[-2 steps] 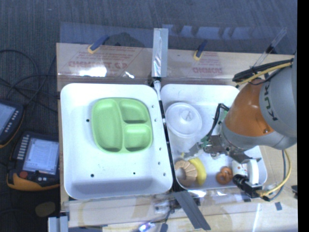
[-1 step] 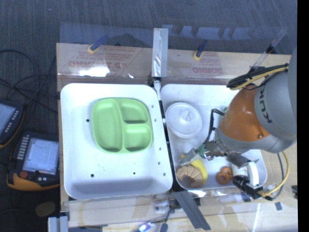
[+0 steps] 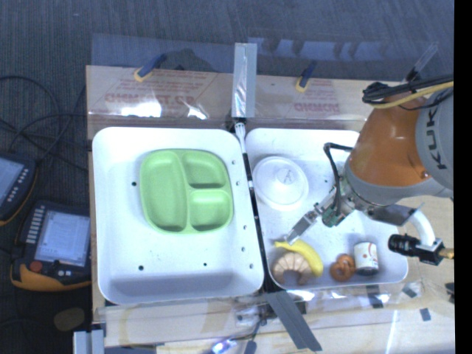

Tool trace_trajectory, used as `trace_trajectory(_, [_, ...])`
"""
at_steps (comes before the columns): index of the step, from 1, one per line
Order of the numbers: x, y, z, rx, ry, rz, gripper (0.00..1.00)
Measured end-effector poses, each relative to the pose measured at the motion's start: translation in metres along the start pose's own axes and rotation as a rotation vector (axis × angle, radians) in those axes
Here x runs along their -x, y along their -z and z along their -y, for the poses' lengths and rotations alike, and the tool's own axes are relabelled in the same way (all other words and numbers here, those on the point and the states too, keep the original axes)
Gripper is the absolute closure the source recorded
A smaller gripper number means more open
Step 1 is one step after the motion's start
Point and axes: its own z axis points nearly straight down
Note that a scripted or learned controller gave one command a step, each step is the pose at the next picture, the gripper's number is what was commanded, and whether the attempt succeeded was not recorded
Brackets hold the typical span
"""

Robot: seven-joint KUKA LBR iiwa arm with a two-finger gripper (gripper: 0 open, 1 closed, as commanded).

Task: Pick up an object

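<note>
In the right bin lie a yellow banana on top of a tan croissant, a brown pretzel-like pastry, a small white can with a red label and a white round bowl. My gripper reaches down and to the left from the orange-banded wrist, its tip just above the banana's stem end. Nothing shows between the fingers.
The left bin holds a green divided plate. A clear plastic wall with clips stands behind both bins. A tablet and a pendant lie on the floor at the far left.
</note>
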Motion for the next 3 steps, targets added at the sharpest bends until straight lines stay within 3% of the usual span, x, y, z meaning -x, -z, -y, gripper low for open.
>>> trace_trajectory(1, [0.019, -0.057, 0.025, -0.001, -0.011, -0.001, 0.0])
trace_trajectory(2, [0.026, -0.081, 0.029, 0.001, -0.296, -0.001, 0.0])
trace_trajectory(3, [0.065, -0.092, -0.041, 0.012, -0.501, 0.007, 0.0])
